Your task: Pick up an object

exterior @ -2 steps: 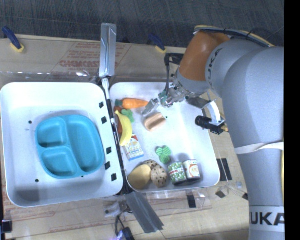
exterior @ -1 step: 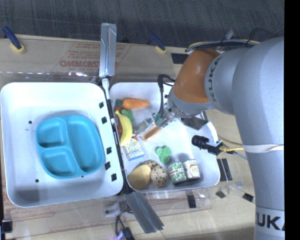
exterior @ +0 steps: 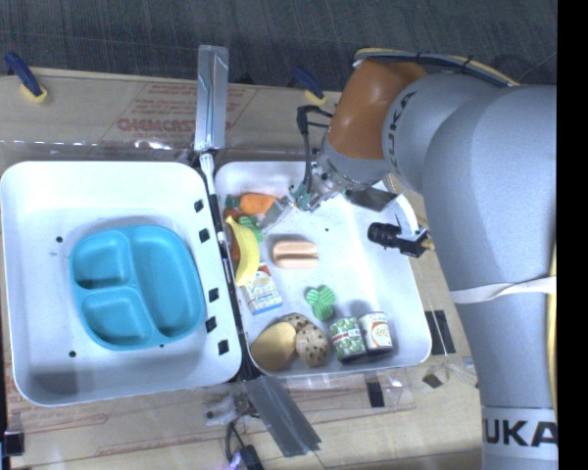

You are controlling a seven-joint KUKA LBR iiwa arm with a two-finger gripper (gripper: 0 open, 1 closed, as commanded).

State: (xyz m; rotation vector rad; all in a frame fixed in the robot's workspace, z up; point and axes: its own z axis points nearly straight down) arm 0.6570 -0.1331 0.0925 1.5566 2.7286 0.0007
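- The jaws (exterior: 304,196) hang low over the back part of the right bin (exterior: 412,292), close beside the carrot; I cannot tell how far apart they stand, nor whether anything is between them, since the wrist blocks the view.
- The carrot (exterior: 256,204), an orange toy with a green tuft, lies just left of the jaws near the bin's back-left corner. Its long axis runs roughly left to right in the camera view, the green end toward the divider between the bins.
- It looks like hard, light plastic: stiff, smooth, likely to slip. I would judge a grip across its thick middle, square to its length, the safest.
- The hot dog (exterior: 295,253) lies just in front of the jaws, long axis also left to right, clear on all sides, so an easy alternative.
- The banana (exterior: 243,251) lies along the bin's left wall, pointing front to back, too near the wall for a clean grip.
- Toward the front sit a small carton (exterior: 262,292), a green piece (exterior: 320,302), two cans (exterior: 361,335) side by side, and a cookie (exterior: 312,342) touching a tan round piece (exterior: 274,346).
- The left bin (exterior: 20,262) holds a blue divided plate (exterior: 132,285).
- Both bins rest on the surface (exterior: 98,106).
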